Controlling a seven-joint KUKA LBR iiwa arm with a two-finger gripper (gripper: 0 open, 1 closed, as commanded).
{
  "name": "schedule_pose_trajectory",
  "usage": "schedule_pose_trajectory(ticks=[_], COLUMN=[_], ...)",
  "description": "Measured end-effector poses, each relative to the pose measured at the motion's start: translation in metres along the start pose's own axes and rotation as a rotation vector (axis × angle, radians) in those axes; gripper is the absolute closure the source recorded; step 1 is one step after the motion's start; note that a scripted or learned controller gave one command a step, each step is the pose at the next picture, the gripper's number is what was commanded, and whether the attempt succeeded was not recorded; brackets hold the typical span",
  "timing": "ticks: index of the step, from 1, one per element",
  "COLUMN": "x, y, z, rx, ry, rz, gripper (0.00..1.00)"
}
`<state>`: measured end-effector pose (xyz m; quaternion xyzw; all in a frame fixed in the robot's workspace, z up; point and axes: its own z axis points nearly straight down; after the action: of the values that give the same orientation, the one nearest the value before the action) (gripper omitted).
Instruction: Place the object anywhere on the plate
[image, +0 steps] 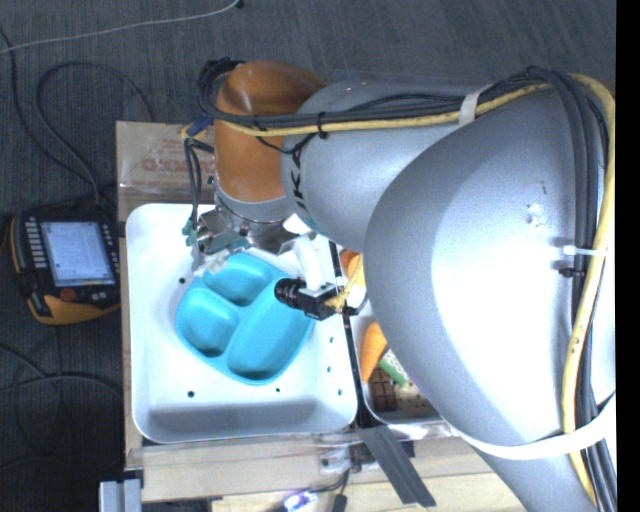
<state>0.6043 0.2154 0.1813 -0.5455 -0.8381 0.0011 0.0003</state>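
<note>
We saw the grey arm sweep in from three o'clock and cover most of the view, its orange band standing toward twelve o'clock above the left white bin. In that bin lay the blue divided plate, tilted so that its three compartments ran from ten o'clock down toward five o'clock. The gripper hung at the plate's eleven o'clock rim, just touching or just above it; we could not tell which, nor could we tell how the tool itself stood or whether it carried anything. A small black fitting on the wrist sat over the plate's three o'clock edge. At four o'clock from the plate, in the right bin, an orange object and some mixed items lay half hidden beneath the arm, well apart from the gripper. A teach pendant rested on the floor at nine o'clock.
</note>
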Motion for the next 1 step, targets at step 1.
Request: schedule_pose_trajectory(ticks=[1], x=[-0.0001], y=[-0.0001], z=[0.0001], rx=[0.001], ry=[0.0], rz=[0.0], gripper=[0.0])
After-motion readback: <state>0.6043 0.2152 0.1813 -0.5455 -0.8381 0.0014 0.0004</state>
